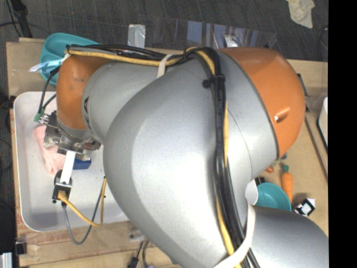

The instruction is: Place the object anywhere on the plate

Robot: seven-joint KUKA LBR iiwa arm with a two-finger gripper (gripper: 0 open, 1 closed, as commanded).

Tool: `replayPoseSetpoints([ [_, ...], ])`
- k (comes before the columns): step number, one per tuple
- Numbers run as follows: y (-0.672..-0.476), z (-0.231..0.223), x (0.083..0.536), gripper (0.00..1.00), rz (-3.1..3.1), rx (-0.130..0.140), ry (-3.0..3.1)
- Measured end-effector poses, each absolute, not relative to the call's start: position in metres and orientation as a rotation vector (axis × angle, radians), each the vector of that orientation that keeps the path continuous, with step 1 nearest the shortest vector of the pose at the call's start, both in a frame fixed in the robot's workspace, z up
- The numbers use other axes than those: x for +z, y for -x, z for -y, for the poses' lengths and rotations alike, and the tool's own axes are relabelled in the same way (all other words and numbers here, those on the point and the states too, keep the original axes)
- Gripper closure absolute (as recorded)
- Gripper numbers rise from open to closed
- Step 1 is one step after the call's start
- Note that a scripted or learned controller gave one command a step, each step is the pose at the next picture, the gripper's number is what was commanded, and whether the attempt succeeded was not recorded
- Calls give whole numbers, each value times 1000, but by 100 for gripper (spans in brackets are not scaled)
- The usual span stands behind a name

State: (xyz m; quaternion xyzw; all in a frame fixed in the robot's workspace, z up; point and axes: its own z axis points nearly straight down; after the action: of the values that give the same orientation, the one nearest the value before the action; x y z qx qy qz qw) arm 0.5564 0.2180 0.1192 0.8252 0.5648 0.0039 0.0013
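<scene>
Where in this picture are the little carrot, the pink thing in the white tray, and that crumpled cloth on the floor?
Carrot (287,184): camera view, lower right, middle of its orange body.
Pink thing (51,149): camera view, left bin, its visible middle.
Crumpled cloth (299,7): camera view, top right, its centre.

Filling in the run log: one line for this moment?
arm: over left bin | gripper: above pink object | grasp: unclear

Pink soft object (49,149) in left bin (28,166), partly hidden under arm.
</scene>
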Motion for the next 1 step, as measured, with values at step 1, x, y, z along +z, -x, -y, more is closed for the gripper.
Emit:
replayPoseSetpoints([
  [1, -591, -112, 153, 0, -1688, -4, -2651],
])
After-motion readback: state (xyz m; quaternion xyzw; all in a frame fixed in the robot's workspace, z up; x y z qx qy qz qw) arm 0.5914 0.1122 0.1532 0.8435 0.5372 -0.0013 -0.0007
